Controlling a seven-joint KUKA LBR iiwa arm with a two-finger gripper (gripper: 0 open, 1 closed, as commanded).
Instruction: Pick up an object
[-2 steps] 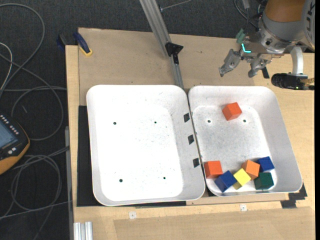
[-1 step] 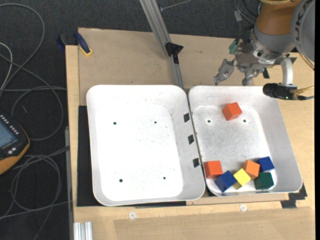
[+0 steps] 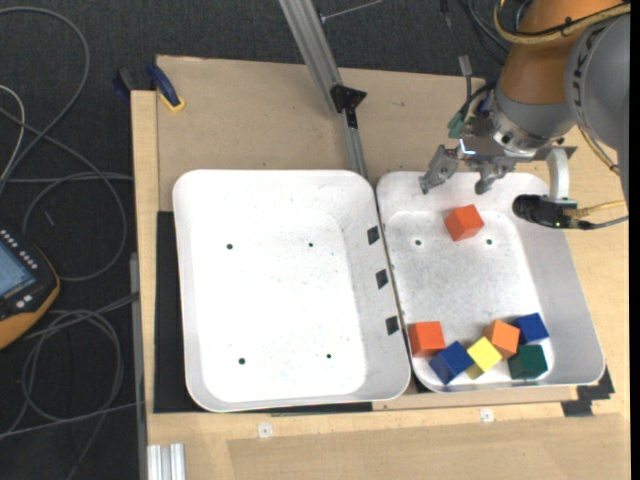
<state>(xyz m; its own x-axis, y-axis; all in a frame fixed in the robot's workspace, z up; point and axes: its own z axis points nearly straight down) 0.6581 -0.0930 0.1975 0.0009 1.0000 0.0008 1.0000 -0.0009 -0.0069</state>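
The gripper (image 3: 463,176) hangs with fingers spread, gripping nothing, just above the orange cube (image 3: 464,222) in the right bin (image 3: 560,268).

We're looking at a robotics lab test cell, not a home or shop. What gives it away: a plain plywood tabletop (image 3: 260,108) on dark carpet, two white bins (image 3: 270,288) set side by side, a grey industrial arm with an orange band (image 3: 555,18), loose black cables (image 3: 60,188) trailing over the floor, a handheld control pendant (image 3: 20,278) at left, and an aluminium mast (image 3: 315,48) bolted behind the bins. The small coloured cubes (image 3: 480,348) look like test props.
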